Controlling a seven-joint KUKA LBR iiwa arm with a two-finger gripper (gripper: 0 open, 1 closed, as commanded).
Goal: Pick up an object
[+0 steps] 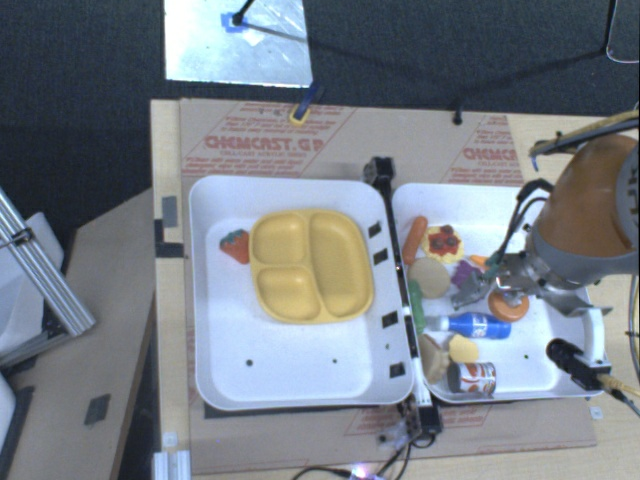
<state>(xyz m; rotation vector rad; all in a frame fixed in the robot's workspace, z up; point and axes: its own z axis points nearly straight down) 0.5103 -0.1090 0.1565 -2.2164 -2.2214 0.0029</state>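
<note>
Gripper (487,286) low in right bin (520,200), finger state can't tell. Crowded: purple toy (466,280), orange disc (509,306), blue bottle (478,325) touching. Risks nudging neighbours, grasp slipping.

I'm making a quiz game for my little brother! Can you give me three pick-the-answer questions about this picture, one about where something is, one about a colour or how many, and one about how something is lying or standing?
1. Where is the strawberry toy?
A. In the left bin, beside the yellow plate
B. In the right bin
C. On the plate

2. How many sections does the yellow plate have?
A. Two
B. Three
C. Five

3. How is the blue bottle placed?
A. Standing upright
B. Lying on its side
C. Hanging from the gripper

Answers:
1. A, it sits left of the plate in the left bin.
2. B, ridges split it into three.
3. B, it lies flat in the right bin.
</note>
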